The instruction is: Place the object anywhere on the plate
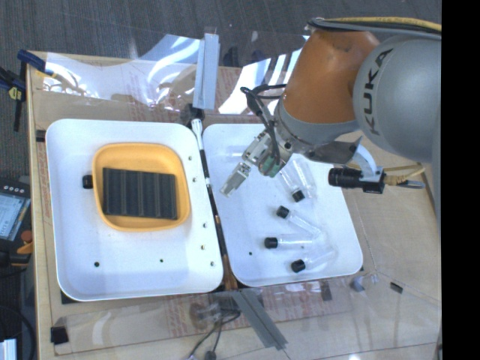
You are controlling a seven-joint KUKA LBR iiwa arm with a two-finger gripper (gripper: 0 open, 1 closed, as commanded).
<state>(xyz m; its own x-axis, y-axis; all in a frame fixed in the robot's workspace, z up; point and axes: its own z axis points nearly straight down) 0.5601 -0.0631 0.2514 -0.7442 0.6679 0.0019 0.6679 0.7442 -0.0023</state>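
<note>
A yellow plate (139,154) lies in the left white bin (112,265), with a dark ribbed block (142,192) on its middle. In the right white bin (244,257) lie several clear tubes with black caps, among them one (298,193) just right of the gripper, one (282,211) below it and one (298,265) near the front edge. My gripper (241,171) hangs over the upper left part of the right bin, pointing down and to the left, close to the wall between the bins. I see nothing clearly held in it.
A small black piece (88,181) lies in the left bin beside the plate's left rim. Crumpled clear plastic (161,73) sits behind the bins. The grey and orange arm (337,81) covers the right bin's back right corner.
</note>
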